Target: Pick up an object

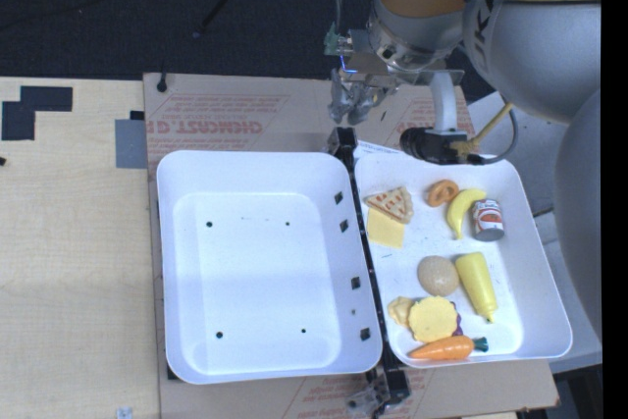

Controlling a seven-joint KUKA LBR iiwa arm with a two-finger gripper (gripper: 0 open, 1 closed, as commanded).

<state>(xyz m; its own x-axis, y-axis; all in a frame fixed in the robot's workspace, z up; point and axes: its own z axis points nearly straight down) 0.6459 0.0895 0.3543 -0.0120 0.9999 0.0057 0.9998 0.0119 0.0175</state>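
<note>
cardboard sheet [245, 118] — red print, unreadable

The gripper [355, 105] hangs behind both bins' far rims; the right bin [530, 211], ahead to its right, holds what seems toy food [439, 275]

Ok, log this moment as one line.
tool above bins' far edge, holding nothing | right bin: toy food untouched | pick not started

I see two white bins [182, 211], a yellow banana [458, 209], an orange carrot [444, 349] with a green top, a red-and-white can [488, 219], yellow cheese [386, 230] and a tan bench [69, 250].
</note>
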